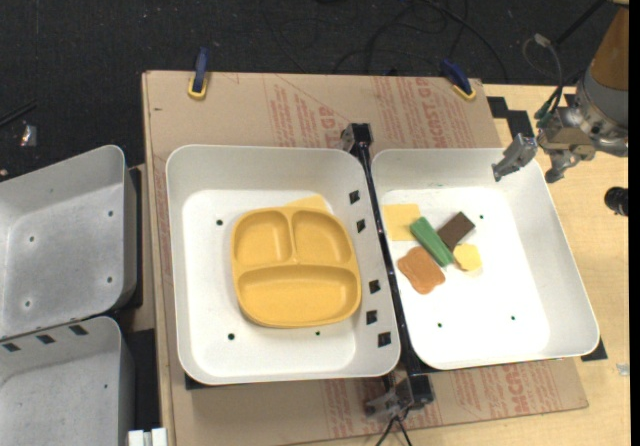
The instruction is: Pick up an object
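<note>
Gripper (pixel 530 156) parked at right bin's (pixel 560 264) far rim, nothing picked yet.
Fingers look spread, holding nothing; green block (pixel 431 240) lies w/ other small toys mid-bin near its left wall, so arm must descend to grab.

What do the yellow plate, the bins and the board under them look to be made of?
Yellow plate: likely moulded plastic, smooth, with a soft sheen and rounded divider ridges.
Left bin and right bin: probably thin formed plastic or painted sheet metal, matte white with rolled rims; hard to tell which.
Board: looks like brown cardboard, dull, with red print and clamps at its far edge.
</note>
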`<action>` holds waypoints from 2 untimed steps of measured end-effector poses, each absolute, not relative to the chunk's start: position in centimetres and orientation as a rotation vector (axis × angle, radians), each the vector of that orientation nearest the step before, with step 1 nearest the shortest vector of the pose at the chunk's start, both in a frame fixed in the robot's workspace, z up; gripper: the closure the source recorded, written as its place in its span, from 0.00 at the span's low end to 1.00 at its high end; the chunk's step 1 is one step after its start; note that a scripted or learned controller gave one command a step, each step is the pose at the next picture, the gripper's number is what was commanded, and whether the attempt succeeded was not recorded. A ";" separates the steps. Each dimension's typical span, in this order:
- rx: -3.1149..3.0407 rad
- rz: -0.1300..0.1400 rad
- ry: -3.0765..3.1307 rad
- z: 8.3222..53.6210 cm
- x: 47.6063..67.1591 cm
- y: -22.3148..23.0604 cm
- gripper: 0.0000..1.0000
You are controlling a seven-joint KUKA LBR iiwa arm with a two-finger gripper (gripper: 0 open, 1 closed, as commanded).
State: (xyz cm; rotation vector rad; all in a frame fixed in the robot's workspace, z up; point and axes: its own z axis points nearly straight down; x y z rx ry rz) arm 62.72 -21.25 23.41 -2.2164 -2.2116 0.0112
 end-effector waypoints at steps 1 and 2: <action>-2.221 0.000 -2.223 24.3 63.0 -21.2 0.00; -2.217 0.003 -2.221 19.7 62.7 -20.5 0.00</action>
